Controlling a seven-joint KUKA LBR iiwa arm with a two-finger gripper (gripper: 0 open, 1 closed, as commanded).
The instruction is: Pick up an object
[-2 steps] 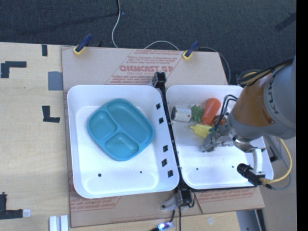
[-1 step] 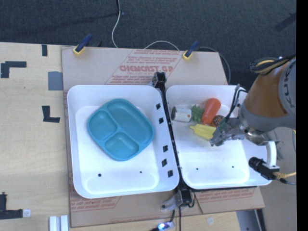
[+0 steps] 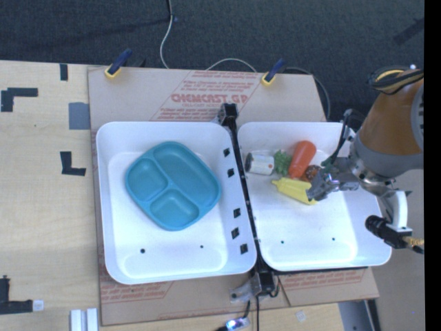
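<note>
Though I cannot tell the gripper's (image 3: pixel 318 187) state at right of centre, the yellow toy (image 3: pixel 293 189) looks light, rigid, graspable mid-body.

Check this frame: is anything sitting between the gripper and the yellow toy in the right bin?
Nothing visible does. The gripper is low in the right bin, right at the near end of the yellow toy. The orange carrot-like toy, green piece and small white item lie behind it, off the approach line.
</note>
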